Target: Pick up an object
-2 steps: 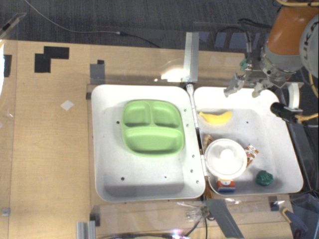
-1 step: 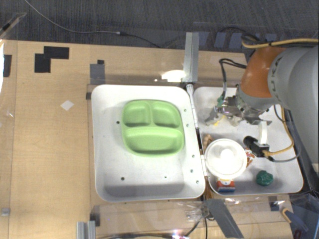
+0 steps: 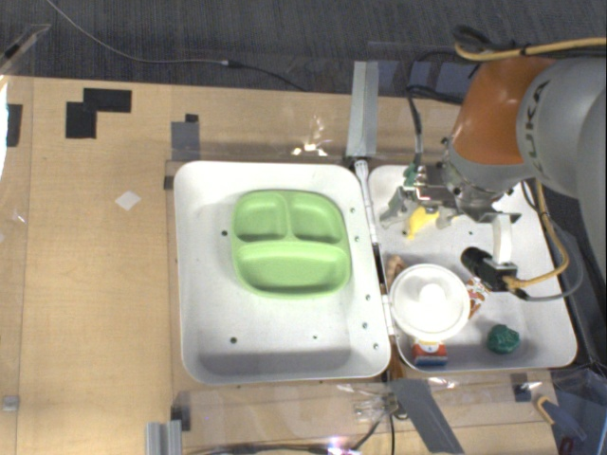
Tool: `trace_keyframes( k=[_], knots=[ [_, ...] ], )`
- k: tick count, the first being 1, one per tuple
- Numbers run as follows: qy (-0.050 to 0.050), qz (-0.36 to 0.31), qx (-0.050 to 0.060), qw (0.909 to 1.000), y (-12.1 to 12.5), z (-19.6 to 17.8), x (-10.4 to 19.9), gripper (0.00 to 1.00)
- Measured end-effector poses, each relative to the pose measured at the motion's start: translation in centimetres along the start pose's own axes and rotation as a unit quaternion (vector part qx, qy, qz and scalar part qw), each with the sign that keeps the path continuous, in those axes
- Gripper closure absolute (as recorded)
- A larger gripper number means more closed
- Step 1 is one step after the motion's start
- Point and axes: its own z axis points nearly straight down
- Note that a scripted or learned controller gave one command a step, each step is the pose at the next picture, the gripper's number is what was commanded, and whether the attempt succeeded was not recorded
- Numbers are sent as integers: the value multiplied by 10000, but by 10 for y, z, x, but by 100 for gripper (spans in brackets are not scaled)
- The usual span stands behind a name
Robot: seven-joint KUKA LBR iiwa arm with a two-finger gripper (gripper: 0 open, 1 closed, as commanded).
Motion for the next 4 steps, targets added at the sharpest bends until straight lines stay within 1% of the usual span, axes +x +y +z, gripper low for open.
trace_keyframes(
  k=[1, 2, 3, 4],
  knots=[
    [-3, -1010, 14, 9949, 8, 83, -62, 0],
    [3, -1198, 9, 9928, 76, 99, -127, 0],
    [-52, -2374, 76, 9714, 71, 101, -109, 0],
    [-55, -2402, -22, 9707, 77, 86, -104, 100]
  ],
)
